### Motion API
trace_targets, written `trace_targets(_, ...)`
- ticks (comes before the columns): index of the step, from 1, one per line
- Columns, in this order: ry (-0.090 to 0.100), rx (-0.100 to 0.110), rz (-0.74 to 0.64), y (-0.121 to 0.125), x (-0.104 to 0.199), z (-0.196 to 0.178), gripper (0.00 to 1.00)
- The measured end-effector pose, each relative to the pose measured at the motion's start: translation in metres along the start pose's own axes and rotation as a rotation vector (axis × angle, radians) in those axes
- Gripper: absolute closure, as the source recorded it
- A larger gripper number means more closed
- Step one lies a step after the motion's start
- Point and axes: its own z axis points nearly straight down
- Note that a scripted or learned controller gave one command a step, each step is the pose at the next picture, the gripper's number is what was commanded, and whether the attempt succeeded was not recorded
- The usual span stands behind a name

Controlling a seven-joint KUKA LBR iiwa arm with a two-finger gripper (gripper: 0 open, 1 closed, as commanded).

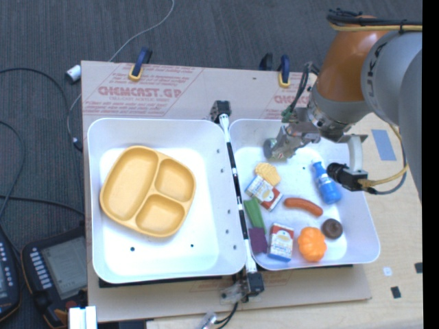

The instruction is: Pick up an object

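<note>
Grey carpet surrounds the bench with two white bins. Toys lie in the right bin: waffle, sausage, blue bottle, orange, donut. Above its far end hovers the gripper, holding nothing. Left bin holds a yellow tray
</note>
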Motion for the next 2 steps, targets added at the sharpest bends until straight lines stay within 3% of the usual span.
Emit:
trace_targets(1,0.0,0.001,0.0,0.0,0.0,0.001,0.0)
trace_targets(2,-0.001,0.001,0.001,0.046,-0.033,0.114,0.0)
